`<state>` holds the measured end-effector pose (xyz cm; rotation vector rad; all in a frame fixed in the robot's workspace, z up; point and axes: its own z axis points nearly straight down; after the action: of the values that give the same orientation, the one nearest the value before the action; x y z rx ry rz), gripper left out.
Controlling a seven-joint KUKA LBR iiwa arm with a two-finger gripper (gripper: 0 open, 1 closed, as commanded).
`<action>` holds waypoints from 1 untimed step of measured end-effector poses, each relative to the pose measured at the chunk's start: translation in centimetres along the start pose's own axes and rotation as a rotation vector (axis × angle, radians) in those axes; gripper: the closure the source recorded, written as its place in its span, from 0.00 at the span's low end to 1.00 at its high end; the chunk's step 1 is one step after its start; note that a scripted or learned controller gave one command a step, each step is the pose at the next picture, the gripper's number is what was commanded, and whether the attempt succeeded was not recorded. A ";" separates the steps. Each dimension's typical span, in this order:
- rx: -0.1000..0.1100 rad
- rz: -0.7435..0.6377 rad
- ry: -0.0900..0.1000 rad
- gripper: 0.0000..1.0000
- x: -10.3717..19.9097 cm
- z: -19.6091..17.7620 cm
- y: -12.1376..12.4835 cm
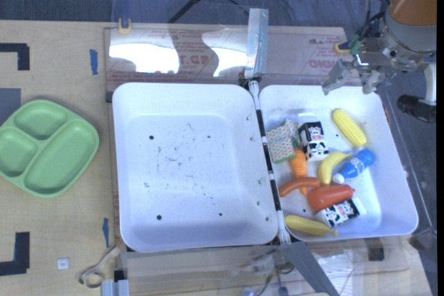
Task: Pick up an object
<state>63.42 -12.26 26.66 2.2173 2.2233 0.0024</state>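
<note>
Wooden counter (pixel 55 45), two white bins (pixel 187 232), toys piled in right bin (pixel 395 211), end effector (pixel 352 80) above its far rim, fingers spread, holding nothing.

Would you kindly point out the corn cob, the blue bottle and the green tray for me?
corn cob (pixel 349 127), camera view, middle of the cob.
blue bottle (pixel 356 164), camera view, its body.
green tray (pixel 48 185), camera view, near rim.

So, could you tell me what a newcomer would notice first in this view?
Probably the bright heap of toy food in the right bin: a corn cob, a banana and a blue bottle among others. Next, the gripper above that bin's far edge, and the green divided plate at far left.
</note>
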 end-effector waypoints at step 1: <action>0.002 -0.137 0.000 0.00 -2.8 5.6 2.3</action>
<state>65.78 -15.06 21.04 2.0613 2.3706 0.0007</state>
